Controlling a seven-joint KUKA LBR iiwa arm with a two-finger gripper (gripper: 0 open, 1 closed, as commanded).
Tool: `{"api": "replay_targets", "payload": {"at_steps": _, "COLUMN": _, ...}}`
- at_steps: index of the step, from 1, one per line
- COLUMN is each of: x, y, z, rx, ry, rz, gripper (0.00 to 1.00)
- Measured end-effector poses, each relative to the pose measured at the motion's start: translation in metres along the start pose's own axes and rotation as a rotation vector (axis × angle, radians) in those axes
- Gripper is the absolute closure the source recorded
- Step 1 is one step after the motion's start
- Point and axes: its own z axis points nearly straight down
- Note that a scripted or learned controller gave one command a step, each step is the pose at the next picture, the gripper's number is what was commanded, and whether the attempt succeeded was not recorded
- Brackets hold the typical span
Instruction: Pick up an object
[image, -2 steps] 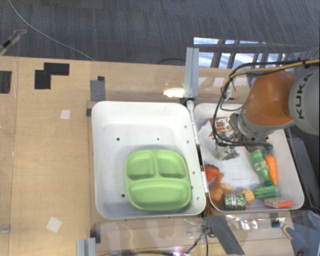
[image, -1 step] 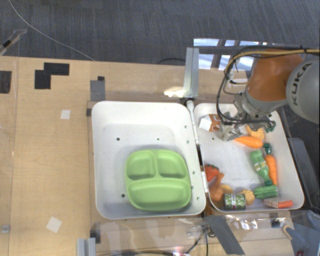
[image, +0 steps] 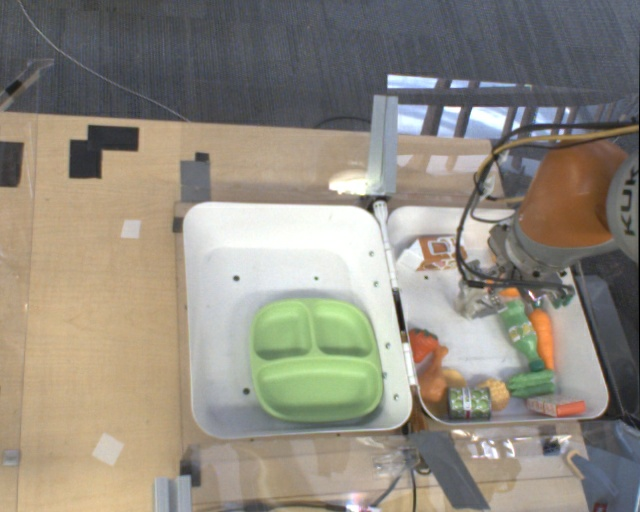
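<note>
the gripper (image: 487, 301) hangs low in the right bin (image: 598, 395); whether its jaws are released or clenched i cannot tell. the carrot (image: 543, 338) lies at its 4 o'clock, touching a green pack (image: 518, 328). crowding there risks a glancing, failed grab.

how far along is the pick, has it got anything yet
Done: the arm has reached over the right bin, with the gripper low near the orange carrot and green packet. In hand: nothing visibly held. Left: grasping and lifting an item. The green tray sits in the left bin.
</note>
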Motion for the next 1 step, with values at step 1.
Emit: {"api": "replay_targets", "payload": {"at_steps": 1, "x": 0.0294, "y": 0.0290, "z": -0.0018, "rx": 0.004, "ry": -0.007, "rz": 0.022, "gripper": 0.00}}
